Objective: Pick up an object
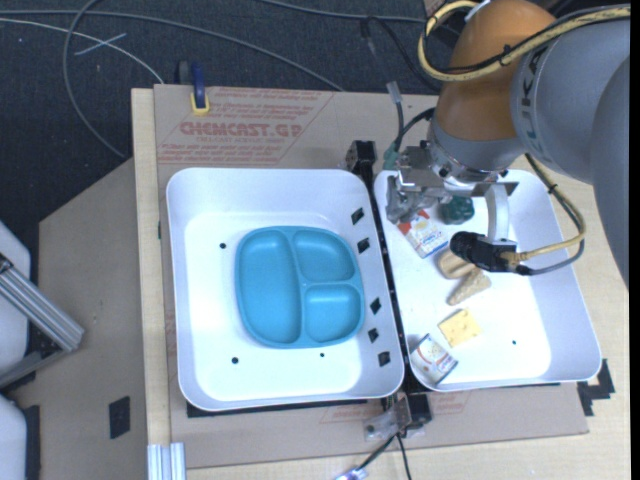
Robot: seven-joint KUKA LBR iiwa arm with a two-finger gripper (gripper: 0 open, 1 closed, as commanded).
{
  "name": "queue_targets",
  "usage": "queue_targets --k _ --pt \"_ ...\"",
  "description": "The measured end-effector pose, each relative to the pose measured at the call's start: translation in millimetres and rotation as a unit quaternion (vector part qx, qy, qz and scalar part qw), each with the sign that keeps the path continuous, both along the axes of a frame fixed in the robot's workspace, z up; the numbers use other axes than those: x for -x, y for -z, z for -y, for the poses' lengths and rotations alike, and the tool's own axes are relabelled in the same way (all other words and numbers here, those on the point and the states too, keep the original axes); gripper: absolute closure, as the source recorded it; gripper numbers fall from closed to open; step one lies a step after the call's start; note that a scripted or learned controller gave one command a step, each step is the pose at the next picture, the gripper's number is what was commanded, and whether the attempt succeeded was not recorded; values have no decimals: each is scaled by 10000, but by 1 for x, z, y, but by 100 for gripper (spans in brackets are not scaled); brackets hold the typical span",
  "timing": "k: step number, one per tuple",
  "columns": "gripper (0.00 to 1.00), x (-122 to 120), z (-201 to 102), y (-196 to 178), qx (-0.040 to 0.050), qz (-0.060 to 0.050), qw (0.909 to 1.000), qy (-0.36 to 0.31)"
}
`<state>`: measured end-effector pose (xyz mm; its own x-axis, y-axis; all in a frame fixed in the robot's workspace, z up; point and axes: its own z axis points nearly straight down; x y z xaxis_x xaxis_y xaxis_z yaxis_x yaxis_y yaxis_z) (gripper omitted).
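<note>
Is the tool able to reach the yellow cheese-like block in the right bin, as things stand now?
Probably yes. The yellow block lies open near the front of the right bin, with nothing on top of it. The tool hangs over the back of the same bin; only the tan piece lies between them.

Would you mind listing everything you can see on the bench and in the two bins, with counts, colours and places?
Bins: two, white, side by side on the bench.
Divided plate: one, light blue, three compartments, middle of the left bin.
Small carton: one, white with red, upper left of the right bin, just below the gripper.
Tan pieces: two, beige, middle of the right bin.
Yellow block: one, yellow, lower middle of the right bin.
Small packet: one, white and grey, near corner of the right bin.
Teal item: one, dark green, partly hidden by the gripper.
Clamp: one, blue and yellow, far edge of the board.
Gripper: one, grey metal, over the right bin's upper left.
</note>
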<state>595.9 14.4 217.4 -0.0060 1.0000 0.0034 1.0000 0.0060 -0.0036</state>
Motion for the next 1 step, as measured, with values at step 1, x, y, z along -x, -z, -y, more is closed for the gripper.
queue_targets --k 1 --pt "100 4 -49 -11 3 25 10000 0"
